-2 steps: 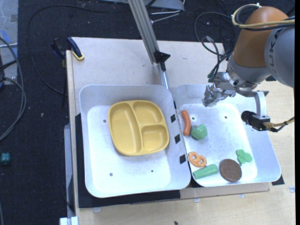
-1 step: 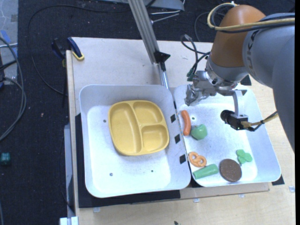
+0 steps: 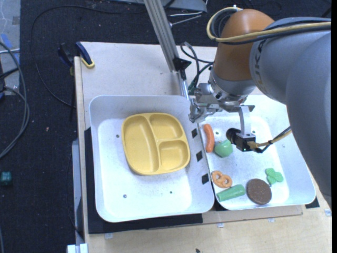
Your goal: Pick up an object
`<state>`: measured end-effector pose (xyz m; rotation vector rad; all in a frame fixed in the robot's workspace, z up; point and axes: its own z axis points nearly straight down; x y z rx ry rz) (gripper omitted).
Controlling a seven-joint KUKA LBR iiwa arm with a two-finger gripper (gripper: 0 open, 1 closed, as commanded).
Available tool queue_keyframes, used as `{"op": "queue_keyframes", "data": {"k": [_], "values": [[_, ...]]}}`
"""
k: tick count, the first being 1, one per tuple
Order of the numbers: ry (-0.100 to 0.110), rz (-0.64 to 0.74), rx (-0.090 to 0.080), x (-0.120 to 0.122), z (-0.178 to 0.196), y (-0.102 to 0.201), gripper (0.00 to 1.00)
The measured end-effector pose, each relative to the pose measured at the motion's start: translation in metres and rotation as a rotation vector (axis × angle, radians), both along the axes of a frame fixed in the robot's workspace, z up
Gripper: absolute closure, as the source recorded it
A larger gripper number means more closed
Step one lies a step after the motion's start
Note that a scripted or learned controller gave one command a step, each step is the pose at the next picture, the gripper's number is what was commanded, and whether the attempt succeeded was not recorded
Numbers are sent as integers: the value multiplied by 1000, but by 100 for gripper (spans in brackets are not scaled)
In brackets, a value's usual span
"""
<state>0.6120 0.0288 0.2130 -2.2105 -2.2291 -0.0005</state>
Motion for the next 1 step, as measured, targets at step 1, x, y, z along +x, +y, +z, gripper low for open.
{"op": "queue_keyframes", "data": {"k": [1], "values": [[-4, 0, 1, 1, 20, 55, 100]]}}
